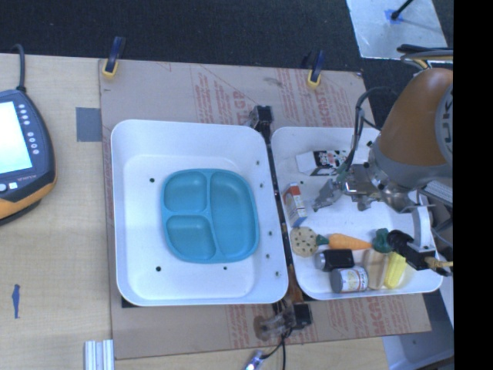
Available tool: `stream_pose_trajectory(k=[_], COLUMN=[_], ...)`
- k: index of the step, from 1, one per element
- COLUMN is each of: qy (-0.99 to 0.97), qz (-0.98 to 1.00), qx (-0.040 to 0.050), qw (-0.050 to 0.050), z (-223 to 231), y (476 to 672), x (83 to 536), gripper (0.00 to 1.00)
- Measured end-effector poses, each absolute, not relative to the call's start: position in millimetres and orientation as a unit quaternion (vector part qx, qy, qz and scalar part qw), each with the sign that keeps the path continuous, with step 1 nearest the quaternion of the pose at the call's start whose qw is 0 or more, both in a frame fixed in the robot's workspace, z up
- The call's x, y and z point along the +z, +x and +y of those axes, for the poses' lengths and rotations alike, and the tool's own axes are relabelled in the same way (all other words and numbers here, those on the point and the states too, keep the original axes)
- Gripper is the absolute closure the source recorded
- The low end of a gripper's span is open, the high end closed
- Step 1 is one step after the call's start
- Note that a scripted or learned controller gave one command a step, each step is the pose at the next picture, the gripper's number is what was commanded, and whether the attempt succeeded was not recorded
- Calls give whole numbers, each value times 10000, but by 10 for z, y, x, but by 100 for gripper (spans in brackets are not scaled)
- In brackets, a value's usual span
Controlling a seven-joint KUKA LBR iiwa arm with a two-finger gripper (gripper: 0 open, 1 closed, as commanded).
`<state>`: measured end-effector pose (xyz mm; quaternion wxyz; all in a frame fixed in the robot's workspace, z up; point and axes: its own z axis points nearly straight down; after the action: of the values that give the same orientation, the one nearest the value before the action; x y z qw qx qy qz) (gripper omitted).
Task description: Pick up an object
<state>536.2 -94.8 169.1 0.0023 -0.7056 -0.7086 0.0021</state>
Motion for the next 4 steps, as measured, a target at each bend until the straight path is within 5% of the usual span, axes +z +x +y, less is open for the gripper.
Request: stream_pose_trajectory(k=[1, 3, 4], qy=[-7053, -7049, -7041], qz=[-7089, -7093, -7101], qx=[16, 9, 16], qw=[14, 18, 20], z=[-879, -1318, -1329], y=[4763, 4761, 4765], x=[1917, 917, 1021], gripper=[0, 0, 100])
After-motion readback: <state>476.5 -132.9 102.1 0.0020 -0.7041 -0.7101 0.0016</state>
